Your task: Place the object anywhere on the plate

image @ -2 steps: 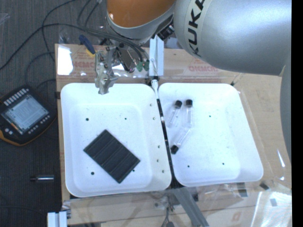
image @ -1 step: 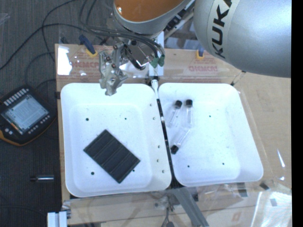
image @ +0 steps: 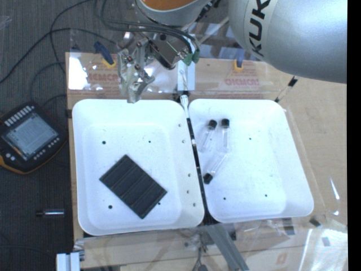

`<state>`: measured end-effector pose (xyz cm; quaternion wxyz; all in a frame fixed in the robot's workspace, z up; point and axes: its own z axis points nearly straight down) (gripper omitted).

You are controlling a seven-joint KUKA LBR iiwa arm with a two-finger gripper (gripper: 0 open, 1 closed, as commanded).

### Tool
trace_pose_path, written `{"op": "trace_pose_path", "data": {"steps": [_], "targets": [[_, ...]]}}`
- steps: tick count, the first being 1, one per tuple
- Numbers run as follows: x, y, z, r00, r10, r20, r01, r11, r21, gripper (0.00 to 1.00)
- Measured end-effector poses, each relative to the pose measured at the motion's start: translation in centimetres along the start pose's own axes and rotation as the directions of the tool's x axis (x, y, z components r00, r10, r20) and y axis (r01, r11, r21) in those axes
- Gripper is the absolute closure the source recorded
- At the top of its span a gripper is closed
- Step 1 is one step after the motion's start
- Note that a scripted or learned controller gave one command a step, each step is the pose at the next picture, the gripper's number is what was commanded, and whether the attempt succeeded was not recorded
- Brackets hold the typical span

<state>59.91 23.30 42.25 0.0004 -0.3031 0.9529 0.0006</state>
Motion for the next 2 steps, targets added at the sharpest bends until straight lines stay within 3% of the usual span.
{"op": "trace_pose_path", "data": {"steps": [2], "targets": [[2.4, 1.3, 1.2, 0.977, -0.212, -0.002, 0.212, 0.977, -0.002, 1.0]]}}
